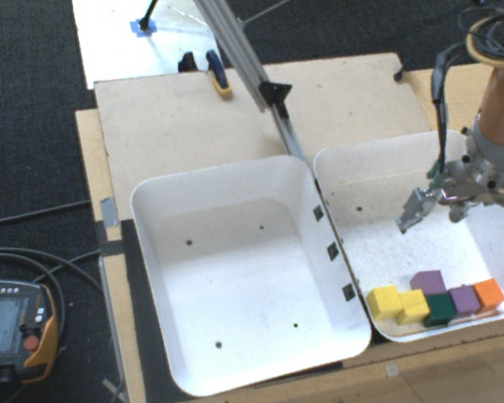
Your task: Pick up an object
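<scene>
Gripper (413, 211) hangs over the right bin (361, 169), well behind the blocks; whether it is open cannot be told; nothing shows in it. Yellow block (384, 301) lies at the bin's front wall; a straight descent above it seems best.

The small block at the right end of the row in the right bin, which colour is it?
Orange. The small orange block shows best in the camera view.

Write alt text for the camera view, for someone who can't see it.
A grey robot arm's gripper hangs over the right white bin, above a cluster of coloured blocks at the bin's near edge: yellow, purple, green and orange. The left white bin sits beside it on the bench.
</scene>
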Motion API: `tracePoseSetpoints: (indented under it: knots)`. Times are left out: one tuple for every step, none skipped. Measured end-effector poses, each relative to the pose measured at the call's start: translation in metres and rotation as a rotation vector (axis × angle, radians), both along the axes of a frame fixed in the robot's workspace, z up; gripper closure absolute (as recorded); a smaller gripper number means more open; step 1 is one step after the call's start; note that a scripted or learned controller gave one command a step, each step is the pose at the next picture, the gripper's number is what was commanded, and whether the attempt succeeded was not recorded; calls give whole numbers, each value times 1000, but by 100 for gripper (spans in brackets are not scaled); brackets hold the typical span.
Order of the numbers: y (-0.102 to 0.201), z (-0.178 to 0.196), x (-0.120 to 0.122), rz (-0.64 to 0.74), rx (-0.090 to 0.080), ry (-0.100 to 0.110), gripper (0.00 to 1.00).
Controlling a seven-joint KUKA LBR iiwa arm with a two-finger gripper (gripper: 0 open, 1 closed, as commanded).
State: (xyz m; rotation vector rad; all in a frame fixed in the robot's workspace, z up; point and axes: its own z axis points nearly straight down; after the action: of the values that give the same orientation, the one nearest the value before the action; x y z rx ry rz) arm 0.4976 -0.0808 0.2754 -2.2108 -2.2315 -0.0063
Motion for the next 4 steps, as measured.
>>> tracePoseSetpoints:
  knots:
    - [-37, -89, 94, -6, -6, 1, 0]
    - [-14, -138, 14, -8, 0, 11, 0]
    - [-3, -163, 29, -4, -2, 4, 0]
    - [-76, -185, 98, -10, -8, -5, 0]
